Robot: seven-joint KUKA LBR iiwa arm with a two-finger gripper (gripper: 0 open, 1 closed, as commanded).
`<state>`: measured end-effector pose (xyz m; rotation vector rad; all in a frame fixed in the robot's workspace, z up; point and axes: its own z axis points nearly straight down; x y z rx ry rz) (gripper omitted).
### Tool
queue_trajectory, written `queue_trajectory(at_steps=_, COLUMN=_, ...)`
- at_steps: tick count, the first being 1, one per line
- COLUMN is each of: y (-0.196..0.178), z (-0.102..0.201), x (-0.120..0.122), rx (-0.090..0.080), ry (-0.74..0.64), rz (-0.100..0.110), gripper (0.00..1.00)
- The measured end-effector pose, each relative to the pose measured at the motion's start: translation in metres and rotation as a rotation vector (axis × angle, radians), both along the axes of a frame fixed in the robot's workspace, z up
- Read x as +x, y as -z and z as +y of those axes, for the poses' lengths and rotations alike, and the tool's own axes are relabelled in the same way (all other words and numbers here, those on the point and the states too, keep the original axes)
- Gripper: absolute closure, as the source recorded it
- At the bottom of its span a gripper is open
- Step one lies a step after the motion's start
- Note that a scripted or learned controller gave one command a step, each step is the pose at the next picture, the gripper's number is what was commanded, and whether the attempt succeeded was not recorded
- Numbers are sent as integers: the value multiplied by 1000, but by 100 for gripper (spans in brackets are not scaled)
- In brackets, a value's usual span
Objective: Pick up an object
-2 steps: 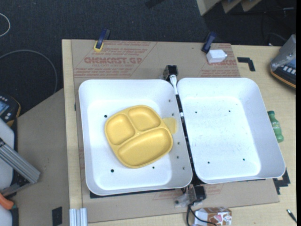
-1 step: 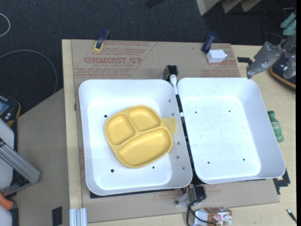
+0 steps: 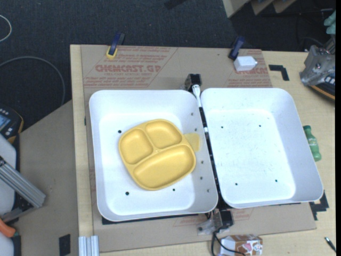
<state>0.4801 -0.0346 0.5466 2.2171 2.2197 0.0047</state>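
Observation:
A yellow divided plate point(image 3: 156, 153) with three compartments lies flat in the left white bin point(image 3: 101, 143), a little left of its centre. A small pale yellow piece point(image 3: 192, 141) peeks out from under the plate's right rim. The right white bin point(image 3: 298, 137) shows only small dark specks on its floor. A grey metal part that looks like my gripper point(image 3: 319, 68) sits at the right edge of the view, beyond the right bin's far corner and far from the plate. Nothing is seen held in it.
The bins rest on a cardboard sheet point(image 3: 160, 63) held by clamps point(image 3: 114, 45) at the back. A white block point(image 3: 245, 63) lies behind the right bin. A green item point(image 3: 312, 143) sits just outside its right wall. Cables and a small box point(image 3: 242, 245) lie at the front.

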Motion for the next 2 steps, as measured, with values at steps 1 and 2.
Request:
queue_trajectory(at_steps=1, y=131, z=-3, x=-2, rx=1, ry=3, rz=19, gripper=100)
queue_trajectory(at_steps=2, y=164, z=62, x=5, rx=3, ry=-5, rz=11, gripper=100)
